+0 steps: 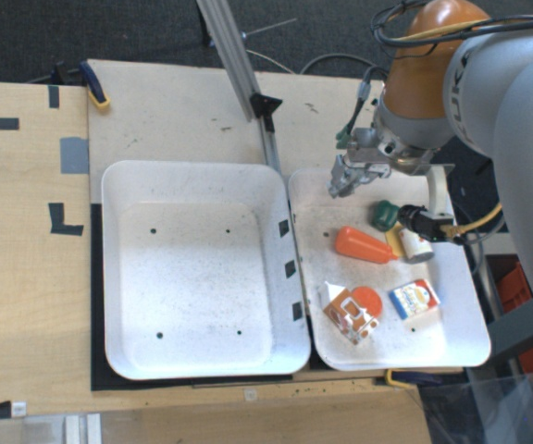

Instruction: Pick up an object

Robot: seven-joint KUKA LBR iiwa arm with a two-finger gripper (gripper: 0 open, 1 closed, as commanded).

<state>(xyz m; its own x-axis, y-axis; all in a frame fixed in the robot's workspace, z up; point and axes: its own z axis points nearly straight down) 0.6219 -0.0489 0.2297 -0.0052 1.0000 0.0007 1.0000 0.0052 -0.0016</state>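
Camera view: one look from above, at a slant, two bins side by side.
Arm (452,72): in from three o'clock, orange band up top.
Gripper (345,185): hanging over the right bin's back edge, at twelve o'clock of the clutter; nothing between its tips, and whether they're spread or pressed together, I cannot tell.
Carrot (364,245): the likely target, lying flat mid-bin, tip toward nine o'clock, just at six o'clock of the gripper.
Handling: looks like a light, stiff plastic toy, smooth and tapered, so it may squirt out; I'd pinch across the thick end.
Green piece (383,215): at one o'clock of the carrot, close by.
Bottle (413,245): touching or nearly touching the carrot's thick end, tight there.
Carton (413,300): at four o'clock, apart.
Orange pack (353,311): at six o'clock, apart.
Right bin (470,340): shallow, white, speckled, hard floor.
Left bin (192,266): same, at nine o'clock.
Room: open on the carrot's nine o'clock side; crowded at three.
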